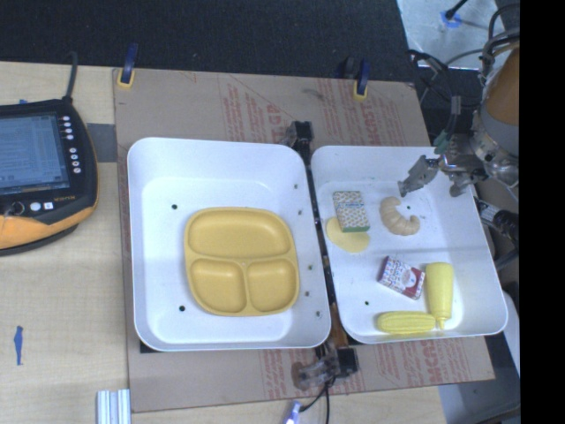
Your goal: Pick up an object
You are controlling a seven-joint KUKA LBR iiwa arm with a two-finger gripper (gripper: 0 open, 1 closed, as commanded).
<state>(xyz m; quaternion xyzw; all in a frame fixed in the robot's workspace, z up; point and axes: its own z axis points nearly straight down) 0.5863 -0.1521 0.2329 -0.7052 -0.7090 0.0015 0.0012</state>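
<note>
Left bin (150, 237) just has the yellow divided tray (240, 261) in it. All the small stuff sits in the right bin (477, 237), and the croissant (400, 216) is the closest grab, curled in the upper middle. The hand (437, 177) hangs up and to the right of it, near but not touching, fingers spread and holding nothing. I'd guess a short drop down-left gets it.

Grey metal wrist with orange band (500, 95), black cables, slim grey fingers (415, 179).
</note>
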